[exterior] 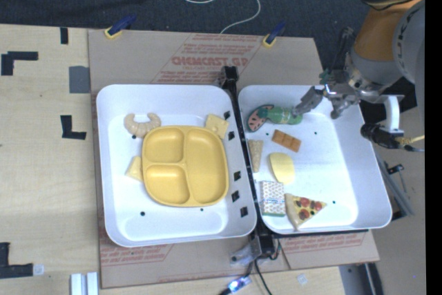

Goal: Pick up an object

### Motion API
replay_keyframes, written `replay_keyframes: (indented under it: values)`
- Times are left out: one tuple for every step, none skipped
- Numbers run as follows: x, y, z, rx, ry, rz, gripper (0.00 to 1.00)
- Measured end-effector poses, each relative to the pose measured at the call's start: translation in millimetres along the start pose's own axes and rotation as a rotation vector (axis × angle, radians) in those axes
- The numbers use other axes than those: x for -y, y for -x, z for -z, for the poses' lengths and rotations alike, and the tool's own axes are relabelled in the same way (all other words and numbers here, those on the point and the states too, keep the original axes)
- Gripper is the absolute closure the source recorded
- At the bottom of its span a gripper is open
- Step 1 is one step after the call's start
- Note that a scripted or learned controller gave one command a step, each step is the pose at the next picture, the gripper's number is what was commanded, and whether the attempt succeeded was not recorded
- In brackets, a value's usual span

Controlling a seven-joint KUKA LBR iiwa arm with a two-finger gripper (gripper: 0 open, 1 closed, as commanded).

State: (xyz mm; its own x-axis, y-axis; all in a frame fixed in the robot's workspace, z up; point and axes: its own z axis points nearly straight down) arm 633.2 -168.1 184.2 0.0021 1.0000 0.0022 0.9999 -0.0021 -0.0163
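Several toys are lying in the right bin (pixel 359 148); the gripper (pixel 323 103) is hovering with fingers spread wide, holding nothing, just beside the green toy (pixel 280 115); closing off-centre is risking merely nudging it away.

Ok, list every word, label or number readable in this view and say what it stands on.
Red print on the cardboard sheet under the bins: blurred, seemingly upside down, not readable for certain.
Small wrapped packet in the right bin: pattern too small to read.
Nothing else carries text.
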Motion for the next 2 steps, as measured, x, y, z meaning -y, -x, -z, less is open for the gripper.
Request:
replay_keyframes:
  values:
    - [-3,0,10,0.003,0.015,0.003,0.00]
    - [-4,-1,-34,0.003,0.011,0.004,0.00]
